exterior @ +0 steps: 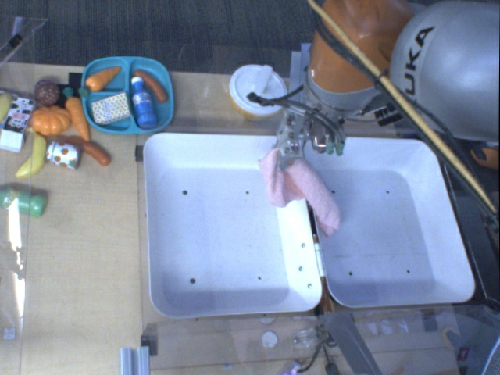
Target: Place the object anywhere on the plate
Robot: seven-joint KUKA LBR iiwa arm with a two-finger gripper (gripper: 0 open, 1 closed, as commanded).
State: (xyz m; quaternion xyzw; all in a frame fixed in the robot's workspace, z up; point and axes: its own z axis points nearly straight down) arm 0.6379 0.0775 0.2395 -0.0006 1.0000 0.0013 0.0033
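near: two white bins (226, 287) side by side | gripper (295, 148) clamped on pink cloth (301, 187) hanging over the seam between them | blue plate (160, 73) lies far-left of the cloth, well apart | cloth's long axis runs down-right

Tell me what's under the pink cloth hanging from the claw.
The pink cloth hangs from the claw over the seam between the left bin and right bin. Their adjoining rims show below it; whatever lies directly beneath the cloth is covered.
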